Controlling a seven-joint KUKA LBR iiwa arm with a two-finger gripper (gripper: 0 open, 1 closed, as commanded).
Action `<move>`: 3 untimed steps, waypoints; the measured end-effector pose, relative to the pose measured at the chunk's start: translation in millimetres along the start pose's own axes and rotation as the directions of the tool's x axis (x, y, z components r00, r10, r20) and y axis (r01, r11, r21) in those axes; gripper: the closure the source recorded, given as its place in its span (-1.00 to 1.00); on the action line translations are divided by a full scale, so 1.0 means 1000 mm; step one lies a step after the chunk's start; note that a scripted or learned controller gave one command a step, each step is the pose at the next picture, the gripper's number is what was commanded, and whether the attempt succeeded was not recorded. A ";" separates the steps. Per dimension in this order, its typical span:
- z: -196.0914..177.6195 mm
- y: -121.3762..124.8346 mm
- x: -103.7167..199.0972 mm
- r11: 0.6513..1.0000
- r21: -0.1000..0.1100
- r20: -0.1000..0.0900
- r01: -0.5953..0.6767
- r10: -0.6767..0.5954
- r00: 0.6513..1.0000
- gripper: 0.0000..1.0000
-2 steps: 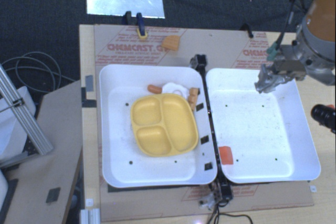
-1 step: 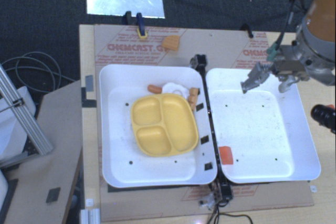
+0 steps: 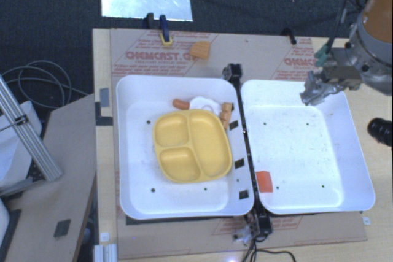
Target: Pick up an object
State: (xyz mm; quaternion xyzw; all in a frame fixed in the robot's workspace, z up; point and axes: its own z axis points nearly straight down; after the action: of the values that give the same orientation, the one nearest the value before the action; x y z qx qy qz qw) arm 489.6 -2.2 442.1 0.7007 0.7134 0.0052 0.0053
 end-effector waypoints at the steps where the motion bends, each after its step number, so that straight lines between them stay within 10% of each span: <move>1: -0.099 0.003 0.098 1.000 0.001 -0.005 -0.003 0.003 1.000 1.00; 2: -0.093 0.003 0.092 1.000 0.012 -0.001 -0.015 0.015 1.000 -1.00; 3: -0.105 0.003 0.092 1.000 0.009 -0.002 -0.011 0.011 1.000 1.00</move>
State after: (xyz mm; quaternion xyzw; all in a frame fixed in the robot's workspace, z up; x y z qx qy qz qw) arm 489.5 89.9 546.7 0.7046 0.7096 0.0028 0.0015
